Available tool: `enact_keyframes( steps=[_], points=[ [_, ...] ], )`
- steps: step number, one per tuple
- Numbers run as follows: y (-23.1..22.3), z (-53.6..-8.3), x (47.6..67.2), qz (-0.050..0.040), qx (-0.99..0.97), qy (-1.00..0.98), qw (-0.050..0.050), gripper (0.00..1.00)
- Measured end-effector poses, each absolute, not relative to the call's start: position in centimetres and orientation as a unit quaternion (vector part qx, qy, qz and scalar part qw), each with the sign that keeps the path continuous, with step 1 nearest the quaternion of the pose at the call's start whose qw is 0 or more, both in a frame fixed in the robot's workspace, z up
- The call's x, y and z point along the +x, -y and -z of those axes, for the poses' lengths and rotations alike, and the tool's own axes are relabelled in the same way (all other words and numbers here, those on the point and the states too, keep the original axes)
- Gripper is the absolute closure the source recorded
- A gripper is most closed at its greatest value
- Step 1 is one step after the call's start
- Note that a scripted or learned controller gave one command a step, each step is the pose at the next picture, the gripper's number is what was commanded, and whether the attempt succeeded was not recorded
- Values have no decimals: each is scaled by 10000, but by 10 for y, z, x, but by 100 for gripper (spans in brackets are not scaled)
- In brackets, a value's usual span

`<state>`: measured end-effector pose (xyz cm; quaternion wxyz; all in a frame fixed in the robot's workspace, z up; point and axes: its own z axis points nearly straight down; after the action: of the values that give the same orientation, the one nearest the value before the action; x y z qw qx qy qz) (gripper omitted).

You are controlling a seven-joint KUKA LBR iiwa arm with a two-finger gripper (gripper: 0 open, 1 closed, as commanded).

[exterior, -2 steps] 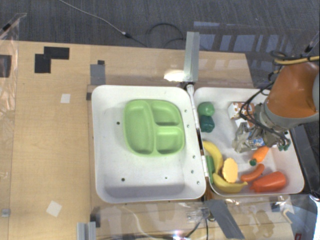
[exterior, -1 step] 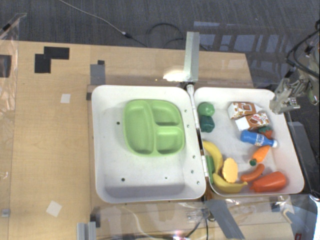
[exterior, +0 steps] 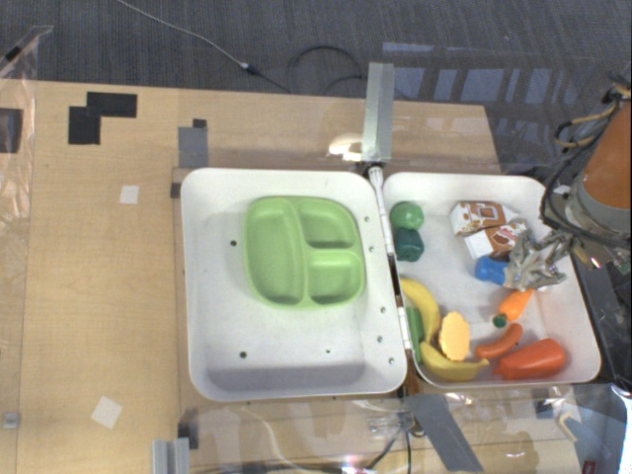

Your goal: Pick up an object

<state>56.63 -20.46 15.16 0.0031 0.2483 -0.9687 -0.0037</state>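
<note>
In the camera view, the grey arm with its orange band enters at the right of the frame, and its metal end effector (exterior: 534,263) hangs low over the right white bin (exterior: 573,309), just above a small orange carrot-shaped toy (exterior: 513,307) and beside a blue block (exterior: 490,270). Whether it is open or closed, or grips anything, I cannot tell. A green divided plastic tray (exterior: 301,250) lies in the left white bin (exterior: 212,294) on the wooden desk (exterior: 89,294).

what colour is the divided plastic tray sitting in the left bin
Light green: the divided plastic tray shows best in the overhead camera view.
</note>
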Motion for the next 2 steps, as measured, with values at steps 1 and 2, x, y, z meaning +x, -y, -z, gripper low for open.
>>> enact_keyframes(
  steps=[1,2],
  points=[
    [205,-155,569,16,2490,9685,-1,0],
    [187,-106,573,-18,2697,9629,-64,0]
  ],
)
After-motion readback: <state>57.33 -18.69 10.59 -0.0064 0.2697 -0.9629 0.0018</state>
